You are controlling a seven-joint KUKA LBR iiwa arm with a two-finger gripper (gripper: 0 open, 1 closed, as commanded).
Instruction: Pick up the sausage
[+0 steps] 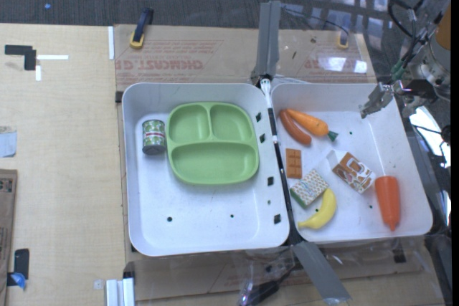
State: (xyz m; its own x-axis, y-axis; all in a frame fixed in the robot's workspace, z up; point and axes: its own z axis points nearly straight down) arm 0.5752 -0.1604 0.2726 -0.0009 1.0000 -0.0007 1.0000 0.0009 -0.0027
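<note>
The sausage (295, 130) is a short red-brown link lying at the upper left of the right bin (416, 175), close to the divider. It lies against an orange carrot (310, 122) with a green tip, just behind it. My gripper (374, 102) hangs near the bin's far right corner, well to the right of the sausage and apart from it. Nothing shows between it and the bin floor.
Also in the right bin are a brown cracker (293, 162), a small box (310, 187), a banana (321, 211), a printed packet (353, 173) and an orange-red vegetable (387, 201). The left bin (136, 175) holds a green divided plate (213, 142) and a can (153, 136).
</note>
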